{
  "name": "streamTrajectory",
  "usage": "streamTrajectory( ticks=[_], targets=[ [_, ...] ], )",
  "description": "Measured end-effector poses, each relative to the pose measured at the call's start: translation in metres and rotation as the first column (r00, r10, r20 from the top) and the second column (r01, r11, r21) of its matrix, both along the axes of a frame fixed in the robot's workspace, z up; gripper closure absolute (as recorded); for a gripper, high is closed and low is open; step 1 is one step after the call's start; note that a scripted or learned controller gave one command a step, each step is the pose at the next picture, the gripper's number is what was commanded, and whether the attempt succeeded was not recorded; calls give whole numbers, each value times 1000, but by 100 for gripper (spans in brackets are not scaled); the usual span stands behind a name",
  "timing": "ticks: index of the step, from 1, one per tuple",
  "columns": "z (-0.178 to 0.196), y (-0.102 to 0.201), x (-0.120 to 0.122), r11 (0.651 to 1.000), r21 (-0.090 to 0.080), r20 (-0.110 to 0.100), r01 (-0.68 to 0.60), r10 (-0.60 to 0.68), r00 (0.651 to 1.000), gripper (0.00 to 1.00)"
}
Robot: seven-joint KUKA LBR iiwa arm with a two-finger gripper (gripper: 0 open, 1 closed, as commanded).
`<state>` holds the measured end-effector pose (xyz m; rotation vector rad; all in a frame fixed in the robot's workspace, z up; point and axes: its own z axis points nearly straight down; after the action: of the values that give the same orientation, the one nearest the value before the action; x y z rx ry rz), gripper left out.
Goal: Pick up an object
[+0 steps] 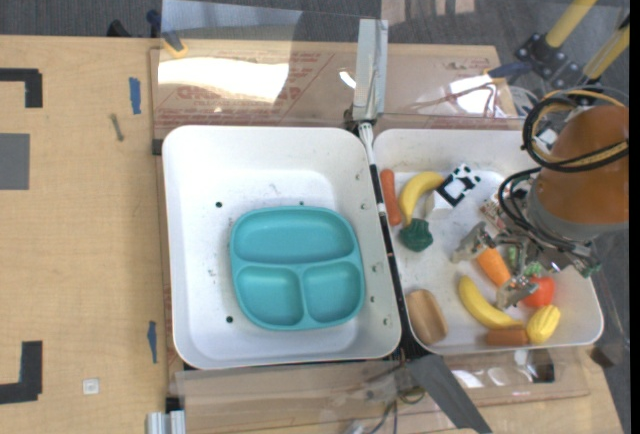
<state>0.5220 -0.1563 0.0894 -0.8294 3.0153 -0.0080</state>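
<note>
The arm hangs low over the right bin (pixel 590 322), and its jaws (pixel 512 267) sit among the toy food. I cannot tell how the jaws stand. An orange carrot (pixel 492 266) lies just beside the jaws, a red tomato (pixel 540 292) is near them, and a yellow banana (pixel 484 304) lies just below. Nothing looks picked up yet. I think the arm is reaching down to grab; next it needs to close on one toy and lift.

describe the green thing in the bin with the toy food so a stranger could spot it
Start at the right white bin, the one crowded with toy food. Against its left side, just below the upper banana, sits the green broccoli piece. It is the single dark green item among yellow, orange and brown ones.
</note>
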Motion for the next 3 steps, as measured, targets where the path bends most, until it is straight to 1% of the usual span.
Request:
streamTrajectory(
  ticks=[1, 2, 3],
  targets=[
    [13, 2, 4, 1000, 0, 11, -1, 1, 1000, 100],
    [-1, -67, 24, 932, -4, -5, -364, 364, 932, 100],
    [-1, -68, 31, 999, -1, -6, 40, -40, 999, 100]
  ],
)
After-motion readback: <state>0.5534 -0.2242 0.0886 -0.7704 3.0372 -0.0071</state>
